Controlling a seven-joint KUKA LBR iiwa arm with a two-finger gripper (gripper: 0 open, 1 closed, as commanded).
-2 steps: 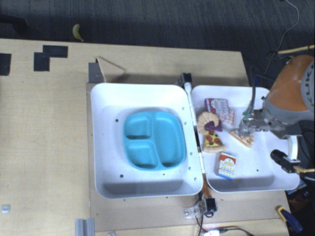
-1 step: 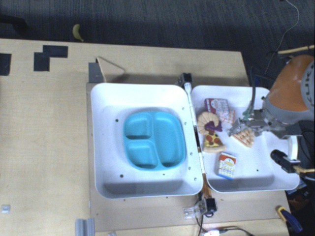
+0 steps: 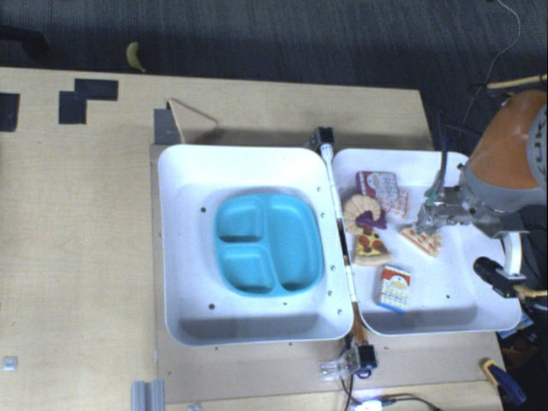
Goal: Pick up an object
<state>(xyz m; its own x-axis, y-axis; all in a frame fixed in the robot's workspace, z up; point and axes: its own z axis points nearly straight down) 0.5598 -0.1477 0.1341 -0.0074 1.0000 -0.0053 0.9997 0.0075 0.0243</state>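
Robot gripper (image 3: 431,215) low over toys in the right bin (image 3: 479,311).
Finger state unclear; pizza slice (image 3: 421,240) beneath lies diagonally, carton (image 3: 394,288) and pastry (image 3: 363,212) nearby.

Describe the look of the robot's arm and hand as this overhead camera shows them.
The arm is bulky and rounded, with a grey shell and a broad orange band above the wrist. At its end sits a small hand of bare grey metal, much slimmer than the arm. A thin dark cable runs along the arm just above the hand.

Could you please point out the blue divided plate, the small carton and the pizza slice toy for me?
blue divided plate (image 3: 267,243): camera view, on its centre ridge.
small carton (image 3: 394,288): camera view, on its top face.
pizza slice toy (image 3: 371,247): camera view, on its topped middle.
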